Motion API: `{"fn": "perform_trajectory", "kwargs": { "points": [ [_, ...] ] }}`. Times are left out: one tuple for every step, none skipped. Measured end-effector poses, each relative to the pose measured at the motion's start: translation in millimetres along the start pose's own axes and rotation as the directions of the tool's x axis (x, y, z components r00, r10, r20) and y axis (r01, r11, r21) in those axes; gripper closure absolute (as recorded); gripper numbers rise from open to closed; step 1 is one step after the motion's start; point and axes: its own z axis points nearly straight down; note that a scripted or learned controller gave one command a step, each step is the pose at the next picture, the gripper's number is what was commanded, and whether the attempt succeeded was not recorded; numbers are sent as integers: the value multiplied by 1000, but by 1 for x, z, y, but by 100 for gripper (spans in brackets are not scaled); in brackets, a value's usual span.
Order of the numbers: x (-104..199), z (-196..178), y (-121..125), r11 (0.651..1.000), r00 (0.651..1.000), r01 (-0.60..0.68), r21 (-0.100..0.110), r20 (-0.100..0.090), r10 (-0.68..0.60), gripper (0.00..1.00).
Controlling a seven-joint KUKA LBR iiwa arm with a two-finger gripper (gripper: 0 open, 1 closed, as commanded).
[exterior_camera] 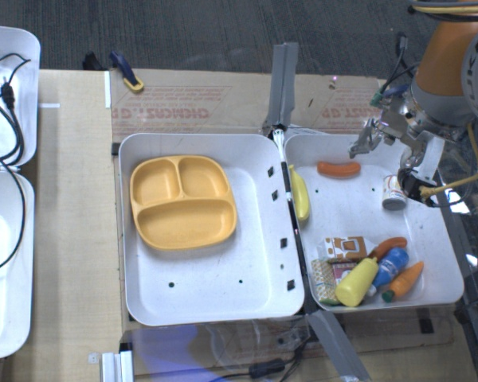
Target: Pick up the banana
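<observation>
The banana (300, 195) lies in the right bin (450, 237), pressed along that bin's left wall just beside the divide between the two bins, its length running from the far side toward the near side. The gripper (377, 136) hangs over the far right corner of the right bin, well apart from the banana, at the end of the grey arm (448, 50) with its orange band; whether the jaws are open or shut cannot be told, and nothing is seen caught in them. Near the far wall of the same bin a sausage (338, 169) lies crosswise, and toward the right wall sits a small white cup (393, 192) on its side. In the near right corner is a cluster: a brown-and-white carton (346, 248), a yellow bottle (357, 282), a blue bottle (391, 265), and a carrot (404, 281), all touching or overlapping. The left bin (207, 293) carries an orange three-part plate (182, 200) in its far left area. Beyond the bins, a yellow-and-blue clamp (126, 72) rests on the bench (72, 173) near its far edge.
</observation>
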Motion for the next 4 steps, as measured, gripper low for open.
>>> {"fn": "perform_trajectory", "kwargs": {
  "points": [
    [-24,149,-72,986,986,169,1,-3,-169,0],
    [-18,49,-76,994,994,-111,0,-1,111,0],
    [-42,129,-114,993,994,-112,-19,-15,112,0],
    [-52,133,-102,944,945,328,-47,-5,-328,0]
  ]
}}
